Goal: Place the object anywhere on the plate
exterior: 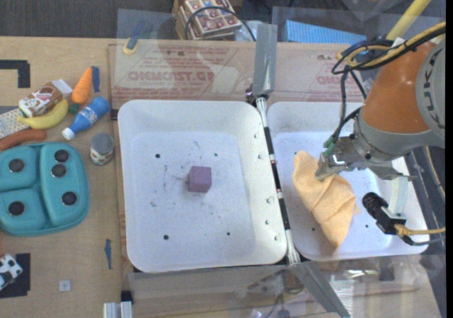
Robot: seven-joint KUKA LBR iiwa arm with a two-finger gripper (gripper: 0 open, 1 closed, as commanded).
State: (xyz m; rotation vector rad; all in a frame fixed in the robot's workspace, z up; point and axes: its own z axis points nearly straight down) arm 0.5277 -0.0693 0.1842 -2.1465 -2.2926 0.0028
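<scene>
Lying in the right bin (396, 246), the yellow cloth (324, 197) runs lengthwise from upper left to lower right. Gripper (328, 166) sits on its upper edge; finger state cannot be told. Purple cube (199, 179) in left bin (141, 132).

Robotics lab; white bins (141, 122), toy props (44, 108)

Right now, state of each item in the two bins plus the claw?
Purple block: resting flat, alone in left bin.
Yellow cloth: crumpled in right bin, claw on its upper edge.
Claw: down at the cloth.
</scene>
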